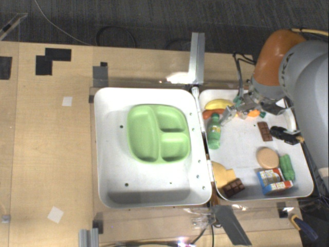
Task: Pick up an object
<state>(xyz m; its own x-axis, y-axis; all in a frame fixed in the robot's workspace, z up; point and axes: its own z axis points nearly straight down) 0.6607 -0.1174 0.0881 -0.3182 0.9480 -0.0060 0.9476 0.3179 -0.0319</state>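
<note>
Grey arm bent low over right bin (pixel 303 189), gripper (pixel 241 106) beside banana (pixel 218 105), grip state unclear.

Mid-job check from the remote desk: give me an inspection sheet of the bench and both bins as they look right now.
Surface: wooden bench bearing two shallow white bins side by side.
Job's things: right bin holds a yellow banana, green bottle, brown bar, round tan disc, green pickle-like item, small blue and red box and a dark brown block on a tan wedge.
Clutter: left bin holds a green divided tray.
Grippers: gripper low over the right bin's far edge, near the banana; fingers too small to judge.
Cables: thin pale cable on the dark floor; black cables by the arm.
Surroundings: dark carpet beyond the bench.
</note>
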